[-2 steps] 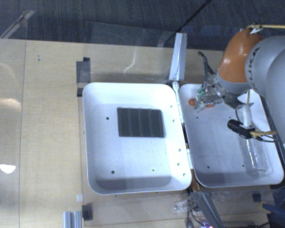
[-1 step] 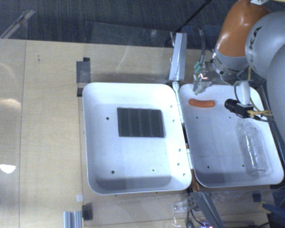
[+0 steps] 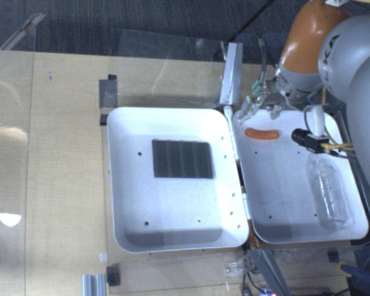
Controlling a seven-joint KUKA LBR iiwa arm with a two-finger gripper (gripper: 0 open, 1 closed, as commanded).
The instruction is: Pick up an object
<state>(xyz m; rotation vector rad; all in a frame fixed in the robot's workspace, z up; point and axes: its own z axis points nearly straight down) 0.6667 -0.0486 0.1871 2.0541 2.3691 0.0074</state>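
Poised at the far corner of the right bin (image 3: pixel 283 190), close to an orange piece (image 3: pixel 261 134).

Largest first: arm (image 3: pixel 351 48) cut off by the frame edge; left bin (image 3: pixel 172 208) bearing a flat ridged dark pad (image 3: pixel 182 159); clear bottle (image 3: pixel 330 193) faint against the white floor; orange piece lying free, probably the target, just beside the gripper (image 3: pixel 254 105). Spread or closed: impossible to tell amid wrist clutter.
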